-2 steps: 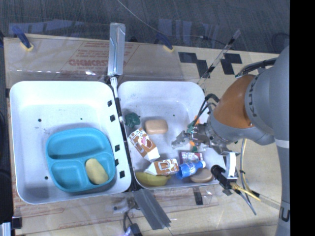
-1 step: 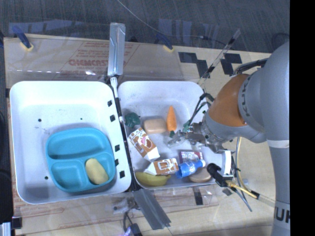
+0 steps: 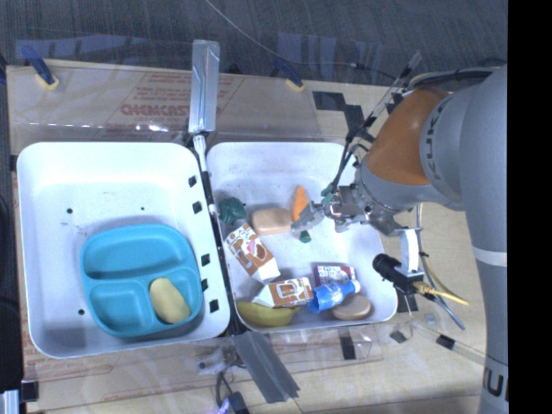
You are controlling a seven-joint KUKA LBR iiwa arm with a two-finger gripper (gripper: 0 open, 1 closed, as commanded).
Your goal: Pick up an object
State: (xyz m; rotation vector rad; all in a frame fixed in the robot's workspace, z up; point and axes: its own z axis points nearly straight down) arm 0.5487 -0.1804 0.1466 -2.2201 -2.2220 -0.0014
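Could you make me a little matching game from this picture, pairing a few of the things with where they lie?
Things:
1. potato
2. banana
3. carrot
4. blue bottle

Places:
A. front edge of the right bin
B. on the blue tray, left bin
C. between two packets, right bin
D. mid right bin, beside the gripper

Pairs: 1-B, 2-A, 3-D, 4-C

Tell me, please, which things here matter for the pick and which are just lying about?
In play: gripper above the right bin; carrot, tan block, green toy nearby.

Lying about: blue tray and potato in the left bin.
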